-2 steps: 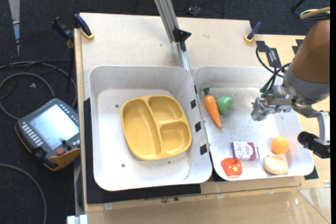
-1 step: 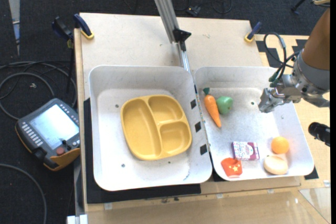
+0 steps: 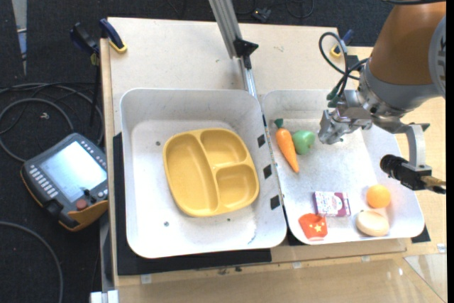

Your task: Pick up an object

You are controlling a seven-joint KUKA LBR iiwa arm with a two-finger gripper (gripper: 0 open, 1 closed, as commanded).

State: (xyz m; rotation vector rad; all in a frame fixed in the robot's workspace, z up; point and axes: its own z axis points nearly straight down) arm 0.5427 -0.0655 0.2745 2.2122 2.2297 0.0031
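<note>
Gripper (image 3: 332, 133): you cannot tell its state.
Green ball (image 3: 303, 141): just beside it, unlifted.
Carrot (image 3: 286, 148): beyond the ball.
Progress: nothing picked yet.

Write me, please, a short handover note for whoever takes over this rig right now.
Gripper: low over the right bin, near its far side, just right of the green object; nothing visible between its fingers.
Right bin contents: carrot touching the green object, pink-and-white box, red piece, orange ball, pale round piece.
Left bin: yellow divided plate.
Done: arm positioned over the right bin.
Left: grasp and lift an object; the green one is probably nearest.
</note>
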